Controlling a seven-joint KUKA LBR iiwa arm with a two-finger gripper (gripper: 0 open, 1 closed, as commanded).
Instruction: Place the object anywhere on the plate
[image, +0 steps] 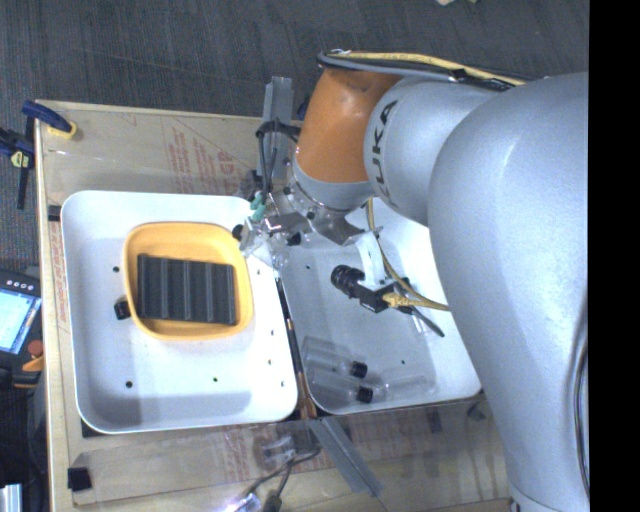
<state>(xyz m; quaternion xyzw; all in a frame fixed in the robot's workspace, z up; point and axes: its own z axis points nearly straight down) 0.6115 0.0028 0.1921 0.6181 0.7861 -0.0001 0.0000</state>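
Note:
A yellow square plate (145, 245) lies in the left bin (150, 400). A dark grey ribbed object (190, 290) rests flat on the plate and covers most of its middle. My gripper (260, 228) hangs over the left bin's far right corner, just beyond the plate's upper right corner. It is small and partly hidden under the orange wrist band (335, 130). A small teal piece (257, 208) shows at the gripper; I cannot tell whether it is a part of it.
A clear plastic item (362, 375) with small black parts lies near the front of the right bin (450, 370). A black fitting with cables (360, 287) hangs over that bin. The grey arm covers the right side. A small black piece (122, 309) sits by the plate's left edge.

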